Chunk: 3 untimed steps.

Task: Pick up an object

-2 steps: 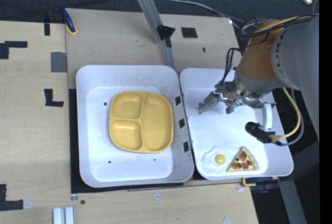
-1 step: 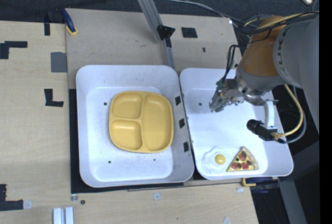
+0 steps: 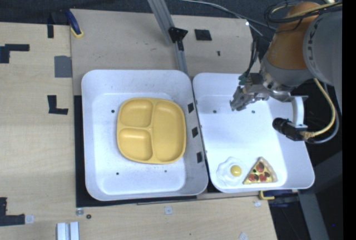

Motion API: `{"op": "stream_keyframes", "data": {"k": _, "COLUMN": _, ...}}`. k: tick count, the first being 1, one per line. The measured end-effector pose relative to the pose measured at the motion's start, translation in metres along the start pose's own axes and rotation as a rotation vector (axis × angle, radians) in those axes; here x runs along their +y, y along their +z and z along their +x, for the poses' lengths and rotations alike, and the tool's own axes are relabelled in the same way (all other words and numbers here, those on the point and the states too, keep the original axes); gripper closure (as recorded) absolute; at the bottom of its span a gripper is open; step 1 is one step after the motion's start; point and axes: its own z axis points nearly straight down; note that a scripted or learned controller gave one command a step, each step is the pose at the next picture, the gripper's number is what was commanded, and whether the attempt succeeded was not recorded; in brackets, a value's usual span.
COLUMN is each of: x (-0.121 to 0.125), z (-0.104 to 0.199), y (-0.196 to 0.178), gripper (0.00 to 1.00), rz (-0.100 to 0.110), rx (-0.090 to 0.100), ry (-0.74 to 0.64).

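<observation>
Camera view: nearest, at the near edge of the right bin point(image 3: 289, 139), lie a toy fried egg point(image 3: 231, 170) and, just to its right, a toy pizza slice point(image 3: 261, 171), close together. In the left bin point(image 3: 94, 122) a yellow divided plate point(image 3: 151, 130) sits about mid-bin. Farther back, the gripper point(image 3: 240, 101) hangs over the right bin's far part; whether its fingers are open or closed, I cannot tell.

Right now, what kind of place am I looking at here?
Probably a robot lab test bench: two white bins side by side, toy food like a fried egg and pizza slice, and a robot arm reaching in.
</observation>
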Motion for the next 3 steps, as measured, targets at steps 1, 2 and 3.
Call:
{"op": "stream_keyframes", "data": {"k": 1, "x": 0.001, "z": 0.0, "y": -0.049, "gripper": 1.0, "rz": -0.001, "rx": 0.0, "ry": 0.0}}
{"op": "stream_keyframes", "data": {"k": 2, "x": -0.02, "z": 0.055, "y": -0.038, "gripper": 1.0, "rz": 0.006, "rx": 0.001, "ry": -0.004}}
{"op": "stream_keyframes", "data": {"k": 3, "x": -0.034, "z": 0.105, "y": -0.044, "gripper": 1.0, "rz": 0.005, "rx": 0.002, "ry": -0.005}}
